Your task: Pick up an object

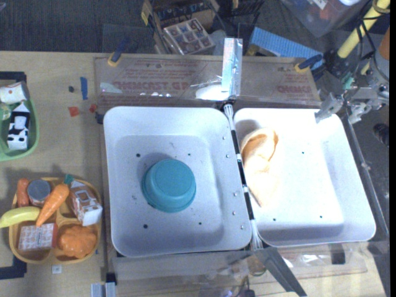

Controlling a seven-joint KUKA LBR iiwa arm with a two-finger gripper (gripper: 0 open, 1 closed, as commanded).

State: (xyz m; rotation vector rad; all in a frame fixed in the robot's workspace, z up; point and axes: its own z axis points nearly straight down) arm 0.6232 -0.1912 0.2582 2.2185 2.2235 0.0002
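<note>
Here we start at the far left of the bench, where a green bowl (18,146) holds small white and black packages. Below it we see a yellow tray (54,253) with toy food: a banana (17,216), a carrot (52,204), a small round can (38,191), a little carton (85,205) and some orange pieces. A few small blue and red bits lie on the wooden bench top (55,91) above the tray.

Next comes the left bin (124,125), white and shallow. In its middle stands a teal bowl (169,185), turned upside down, well apart from the walls of the bin.

The right bin (322,221) touches the left one along the middle edge. In it lies a pale beige, soft-looking object (260,164), close against the left wall of this bin, in the upper left part. The rest of this bin's floor is very bright from the light.

At the upper right, the gripper (327,109) hangs above the far right corner of the right bin, near its rim, with grey metal parts of the arm (365,88) and yellow cables (362,26) behind it. It is well apart from the beige object and from the teal bowl. Nothing is between the fingers that we can see, but we cannot tell if the jaws are wide or narrow, because they are small and blurred here.
</note>
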